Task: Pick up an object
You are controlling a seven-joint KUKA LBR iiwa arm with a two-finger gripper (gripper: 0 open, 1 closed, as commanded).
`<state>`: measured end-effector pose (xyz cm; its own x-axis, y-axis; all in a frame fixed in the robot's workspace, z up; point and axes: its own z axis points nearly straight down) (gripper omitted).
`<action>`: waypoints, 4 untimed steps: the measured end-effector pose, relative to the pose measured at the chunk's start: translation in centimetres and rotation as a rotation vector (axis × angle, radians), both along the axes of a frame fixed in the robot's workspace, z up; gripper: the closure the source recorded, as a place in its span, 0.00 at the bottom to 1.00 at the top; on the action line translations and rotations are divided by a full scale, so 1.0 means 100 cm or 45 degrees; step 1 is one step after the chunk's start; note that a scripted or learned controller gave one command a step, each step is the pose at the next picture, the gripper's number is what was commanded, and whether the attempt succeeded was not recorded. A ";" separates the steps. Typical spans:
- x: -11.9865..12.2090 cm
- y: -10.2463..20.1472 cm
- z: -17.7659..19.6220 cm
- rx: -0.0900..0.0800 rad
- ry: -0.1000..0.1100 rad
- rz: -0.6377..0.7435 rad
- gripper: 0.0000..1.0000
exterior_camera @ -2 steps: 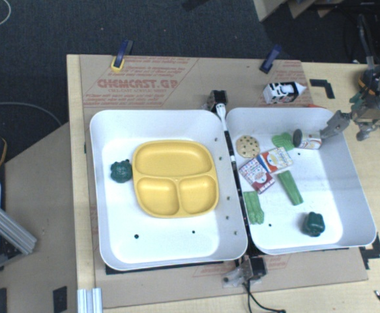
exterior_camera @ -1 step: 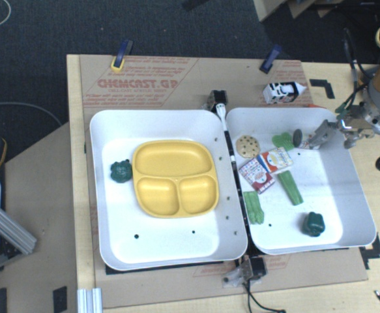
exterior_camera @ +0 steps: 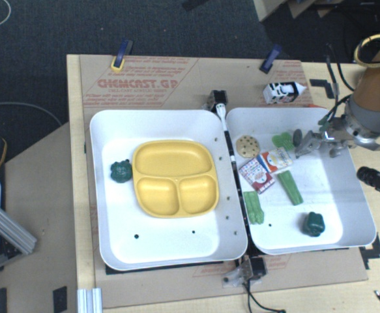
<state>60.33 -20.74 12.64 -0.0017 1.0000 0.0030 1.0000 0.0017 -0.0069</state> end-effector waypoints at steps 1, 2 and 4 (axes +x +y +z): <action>0.002 0.000 -0.039 -0.002 -0.012 -0.002 0.00; 0.003 0.000 -0.027 -0.007 -0.019 0.000 1.00; 0.014 0.007 0.094 -0.009 -0.022 0.000 1.00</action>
